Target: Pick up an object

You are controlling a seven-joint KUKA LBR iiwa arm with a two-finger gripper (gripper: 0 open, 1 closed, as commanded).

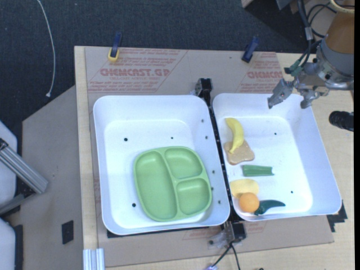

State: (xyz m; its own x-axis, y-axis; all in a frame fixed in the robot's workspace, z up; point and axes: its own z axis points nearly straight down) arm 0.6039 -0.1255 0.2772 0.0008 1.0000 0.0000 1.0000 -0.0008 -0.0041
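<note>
Camera view: gripper (292,98) fingers spread apart, grasping nothing, above right bin (320,151) far rim, well apart from banana (236,132), bread slice (239,152), orange (248,201) bunched at left wall; risk: 2 fingers hit wall or nudge neighbours.

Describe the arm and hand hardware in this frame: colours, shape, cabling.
The arm shows an orange-tan band over a grey metallic wrist section. The hand is grey metal with two slim fingers. Dark cables run along the arm above the wrist. No markings are legible.
</note>
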